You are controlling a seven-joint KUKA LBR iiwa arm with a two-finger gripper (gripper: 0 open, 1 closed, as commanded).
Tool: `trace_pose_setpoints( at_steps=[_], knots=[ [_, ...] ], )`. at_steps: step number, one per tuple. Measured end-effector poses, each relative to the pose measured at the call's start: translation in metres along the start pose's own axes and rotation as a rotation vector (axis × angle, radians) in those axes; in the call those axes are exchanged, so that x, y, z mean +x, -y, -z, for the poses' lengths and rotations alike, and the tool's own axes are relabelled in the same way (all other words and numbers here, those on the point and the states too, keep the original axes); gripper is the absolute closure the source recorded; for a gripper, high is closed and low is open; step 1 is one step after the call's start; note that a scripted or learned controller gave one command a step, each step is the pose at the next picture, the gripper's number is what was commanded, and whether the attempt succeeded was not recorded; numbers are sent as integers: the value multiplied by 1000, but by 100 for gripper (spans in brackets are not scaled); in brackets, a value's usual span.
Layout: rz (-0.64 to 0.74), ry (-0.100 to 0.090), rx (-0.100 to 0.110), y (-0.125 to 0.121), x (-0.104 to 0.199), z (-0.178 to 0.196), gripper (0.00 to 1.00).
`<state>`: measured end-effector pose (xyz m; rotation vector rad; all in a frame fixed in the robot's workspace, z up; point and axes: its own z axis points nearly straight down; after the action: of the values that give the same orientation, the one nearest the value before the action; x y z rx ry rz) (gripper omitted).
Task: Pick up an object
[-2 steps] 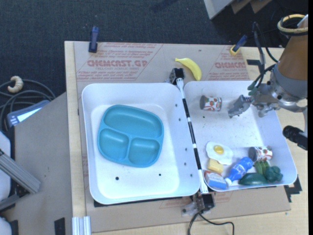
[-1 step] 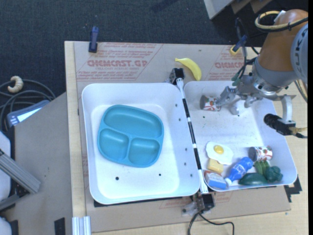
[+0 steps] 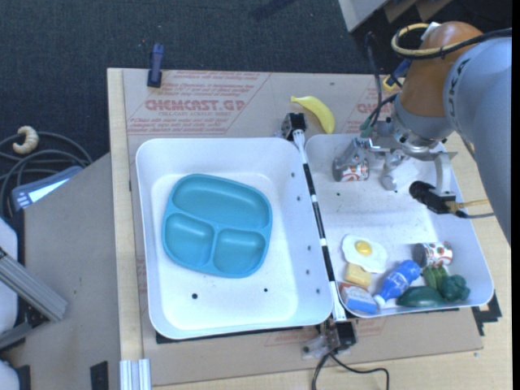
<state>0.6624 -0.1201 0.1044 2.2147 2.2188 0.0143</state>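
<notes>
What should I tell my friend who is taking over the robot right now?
Gripper: low over the far end of the right bin, fingers around a small red and white object; looks shut on it.
Other toys: fried egg, blue bottle and green vegetables sit at the near end.
Blue tray: left bin.
Done: grasp seemingly made.
Left: lift it.

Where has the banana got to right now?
The banana lies on the bench outside both bins, at the far side of the camera view, just behind the gap where the left bin meets the right bin.
</notes>
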Motion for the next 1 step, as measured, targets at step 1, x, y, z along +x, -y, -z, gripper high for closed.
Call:
trace_pose_setpoints(
  at_steps=[1],
  knots=[
    [-2,3,-11,-6,5,-2,0]
  ],
)
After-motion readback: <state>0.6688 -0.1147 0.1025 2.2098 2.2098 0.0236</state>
